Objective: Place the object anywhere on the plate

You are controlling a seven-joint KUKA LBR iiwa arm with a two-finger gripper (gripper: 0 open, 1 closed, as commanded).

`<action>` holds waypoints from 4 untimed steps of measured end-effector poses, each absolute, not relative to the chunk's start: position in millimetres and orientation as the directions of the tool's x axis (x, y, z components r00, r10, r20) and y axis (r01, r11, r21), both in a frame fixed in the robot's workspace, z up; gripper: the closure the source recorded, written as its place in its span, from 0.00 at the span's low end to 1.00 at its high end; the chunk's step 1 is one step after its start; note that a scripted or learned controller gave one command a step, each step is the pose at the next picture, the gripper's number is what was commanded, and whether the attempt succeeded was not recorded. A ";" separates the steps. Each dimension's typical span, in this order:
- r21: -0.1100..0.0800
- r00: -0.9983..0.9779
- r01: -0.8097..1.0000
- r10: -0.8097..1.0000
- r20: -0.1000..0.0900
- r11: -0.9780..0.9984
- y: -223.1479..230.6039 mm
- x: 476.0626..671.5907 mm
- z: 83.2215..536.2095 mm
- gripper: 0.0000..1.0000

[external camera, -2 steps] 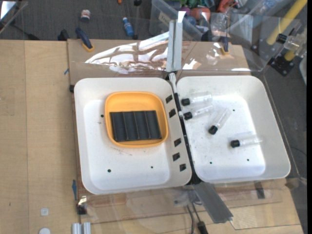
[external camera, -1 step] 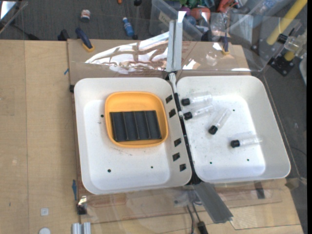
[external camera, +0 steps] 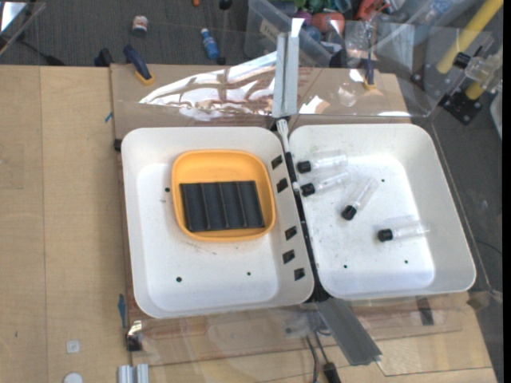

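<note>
Rounded orange plate [external camera: 223, 160], ridged black slab [external camera: 222, 206], clear black-capped tubes [external camera: 406, 231], white bin [external camera: 451, 238]

Orange plate [external camera: 223, 163], black ribbed insert [external camera: 222, 206], white bins [external camera: 207, 290]

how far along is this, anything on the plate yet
Nothing looks done: the orange square plate in the left white bin carries just a dark ribbed rectangular block. Nothing is in hand. Four clear black-capped vials lie in the right white bin, so picking and placing remain.

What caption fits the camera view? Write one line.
Orange plate holding a black ridged block in the left bin; four clear tubes scattered in the right.
</note>
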State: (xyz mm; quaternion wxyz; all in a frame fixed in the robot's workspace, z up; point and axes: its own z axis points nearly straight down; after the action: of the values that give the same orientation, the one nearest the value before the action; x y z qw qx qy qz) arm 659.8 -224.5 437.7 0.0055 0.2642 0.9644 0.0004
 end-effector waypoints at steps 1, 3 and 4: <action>0.000 -0.981 0.196 0.196 -0.011 0.981 -221.5 660.9 438.0 1.00; -0.006 -0.940 -0.340 -0.340 -0.012 0.940 -221.3 668.3 438.3 1.00; -0.008 -0.824 -0.566 -0.566 -0.011 0.824 -221.7 668.2 438.4 1.00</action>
State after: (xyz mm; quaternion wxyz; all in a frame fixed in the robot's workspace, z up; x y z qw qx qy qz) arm 668.2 -221.7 438.4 0.0065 -0.2963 0.9551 -0.0024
